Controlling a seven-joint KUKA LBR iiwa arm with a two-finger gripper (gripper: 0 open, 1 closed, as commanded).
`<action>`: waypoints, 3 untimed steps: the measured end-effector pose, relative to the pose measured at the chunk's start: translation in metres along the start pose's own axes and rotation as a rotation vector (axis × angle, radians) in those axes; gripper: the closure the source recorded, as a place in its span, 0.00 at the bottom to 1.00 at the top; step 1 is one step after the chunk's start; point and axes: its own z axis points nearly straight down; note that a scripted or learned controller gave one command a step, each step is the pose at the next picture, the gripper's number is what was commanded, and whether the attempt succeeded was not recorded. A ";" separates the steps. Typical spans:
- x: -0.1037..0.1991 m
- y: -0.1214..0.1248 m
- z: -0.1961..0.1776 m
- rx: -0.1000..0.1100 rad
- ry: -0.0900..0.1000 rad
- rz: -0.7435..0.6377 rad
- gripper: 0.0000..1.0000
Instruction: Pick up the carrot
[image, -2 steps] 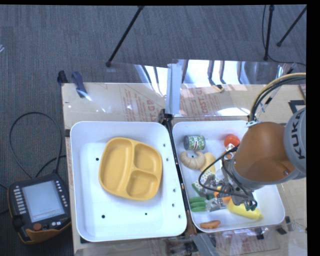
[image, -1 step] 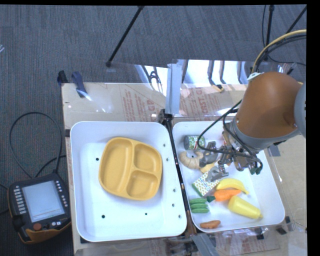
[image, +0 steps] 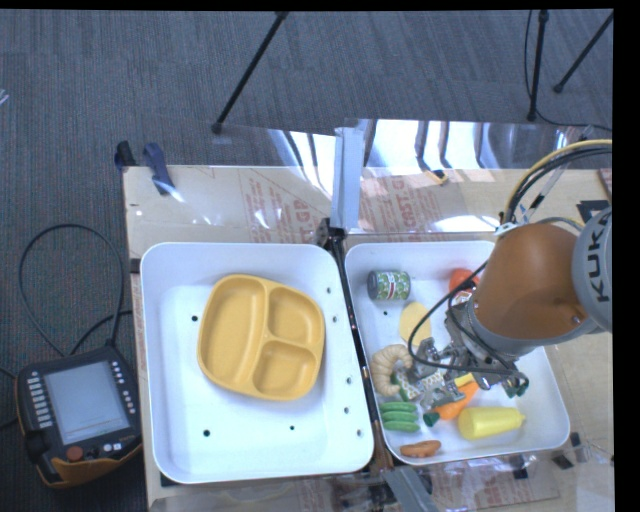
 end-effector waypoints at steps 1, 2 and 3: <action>0.038 -0.061 -0.002 0.003 -0.007 -0.140 1.00; -0.001 -0.071 -0.162 0.001 -0.003 -0.137 1.00; 0.000 -0.071 -0.159 -0.003 0.002 -0.135 0.00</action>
